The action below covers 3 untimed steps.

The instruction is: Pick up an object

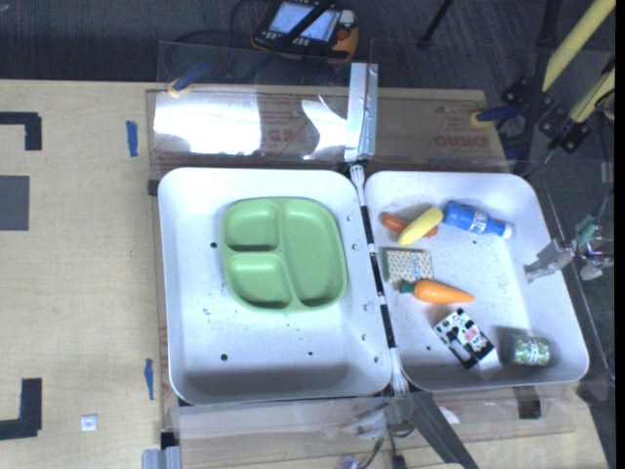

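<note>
The right bin (508, 195) holds several small objects. A yellow banana (421, 226) lies over an orange piece (393, 221) at the back, with a blue bottle (476, 221) just to its right. A patterned square card (407, 264) and an orange carrot (441, 291) lie mid-bin. Nearer the front are a black-and-white cow-print box (463, 337) and a small green can (531, 351). A grey metal part that looks like my gripper (559, 257) pokes in over the bin's right rim, apart from every object. Nothing is seen in it.
The left bin (186, 291) bears a green divided plate (285, 252). A clear plastic sheet (254, 115) and a metal bracket (359, 110) stand behind the bins. Stands and cables crowd the floor at the upper right.
</note>
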Tool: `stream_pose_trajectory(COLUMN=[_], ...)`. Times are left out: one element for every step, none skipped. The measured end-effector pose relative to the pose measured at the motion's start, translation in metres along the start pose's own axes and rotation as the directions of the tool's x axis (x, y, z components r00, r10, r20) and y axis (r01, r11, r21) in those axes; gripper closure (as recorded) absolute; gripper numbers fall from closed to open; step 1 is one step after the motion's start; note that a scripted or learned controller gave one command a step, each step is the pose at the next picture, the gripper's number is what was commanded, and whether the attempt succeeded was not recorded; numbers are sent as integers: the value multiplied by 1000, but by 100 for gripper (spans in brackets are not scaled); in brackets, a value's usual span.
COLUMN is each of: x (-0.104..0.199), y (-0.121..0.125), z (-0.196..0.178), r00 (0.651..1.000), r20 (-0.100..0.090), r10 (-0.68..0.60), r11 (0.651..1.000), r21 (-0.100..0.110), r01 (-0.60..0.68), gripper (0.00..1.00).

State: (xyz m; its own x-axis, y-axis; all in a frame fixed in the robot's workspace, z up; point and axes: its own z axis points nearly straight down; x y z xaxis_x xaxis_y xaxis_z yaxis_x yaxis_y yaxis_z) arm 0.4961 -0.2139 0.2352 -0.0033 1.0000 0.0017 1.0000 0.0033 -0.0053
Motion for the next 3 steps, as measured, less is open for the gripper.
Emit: stream_pose_trajectory(x=[83, 91, 120], y=[29, 90, 22], z=[72, 83, 149], r00=[995, 996, 998], r20=[0, 3, 2], r10=[-102, 94, -58], r11=[995, 996, 998], r21=[0, -3, -11], r01=[102, -94, 58], gripper=[0, 0, 0])
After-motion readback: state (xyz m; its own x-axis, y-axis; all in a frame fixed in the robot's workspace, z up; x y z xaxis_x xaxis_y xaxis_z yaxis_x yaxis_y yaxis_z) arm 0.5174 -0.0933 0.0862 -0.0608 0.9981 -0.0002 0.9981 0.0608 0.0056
